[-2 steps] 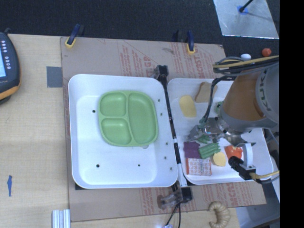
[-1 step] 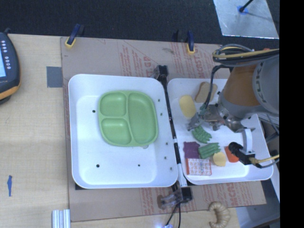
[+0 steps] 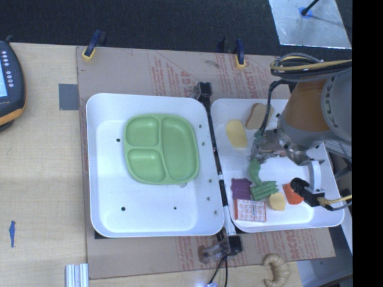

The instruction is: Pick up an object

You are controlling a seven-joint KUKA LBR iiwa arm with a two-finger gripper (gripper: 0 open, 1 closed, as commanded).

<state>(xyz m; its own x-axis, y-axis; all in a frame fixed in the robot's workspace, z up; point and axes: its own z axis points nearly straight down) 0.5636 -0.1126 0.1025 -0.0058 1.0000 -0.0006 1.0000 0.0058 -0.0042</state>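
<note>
My gripper (image 3: 261,152) hangs low over the middle of the right bin (image 3: 323,220), under the grey arm with its orange band (image 3: 305,106). Just below it lies a green toy piece (image 3: 256,172), touching or nearly touching the gripper's tip. A second green piece (image 3: 264,190) lies beside it. Around them are a purple block (image 3: 241,188), a red-and-white packet (image 3: 250,210), a small yellow piece (image 3: 277,202) and an orange-red piece (image 3: 292,194). A pale yellow object (image 3: 236,134) and a tan bread-like object (image 3: 257,115) lie at the bin's far left. The arm hides the bin's far right part.
The left bin (image 3: 105,214) holds a green divided plate (image 3: 161,149). A black bracket (image 3: 204,91) sits between the bins at the far edge. A handheld pendant (image 3: 9,82) lies at the bench's left edge, and a tan curled object (image 3: 276,269) lies in front of the right bin.
</note>
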